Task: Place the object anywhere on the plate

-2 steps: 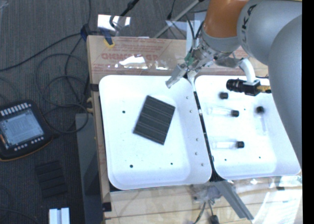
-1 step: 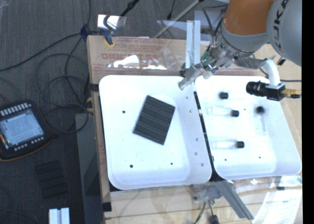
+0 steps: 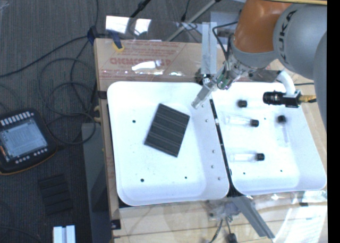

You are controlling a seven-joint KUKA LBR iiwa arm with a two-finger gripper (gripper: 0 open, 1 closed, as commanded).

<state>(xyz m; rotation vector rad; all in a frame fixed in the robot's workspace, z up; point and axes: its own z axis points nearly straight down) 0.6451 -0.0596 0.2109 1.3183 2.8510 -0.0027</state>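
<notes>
Nearest lies the dark ribbed plate [image 3: 168,130] in the left bin [image 3: 127,183], well left of and below the gripper [image 3: 202,98], whose open-or-closed state cannot be told.

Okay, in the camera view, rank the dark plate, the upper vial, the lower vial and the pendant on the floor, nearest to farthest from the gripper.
From the gripper:
1. Plate, left bin, just below and left.
2. Upper vial, right bin; close to the plate's rank.
3. Lower vial, right bin, further toward the front.
4. Pendant, on the floor, far left.
</notes>
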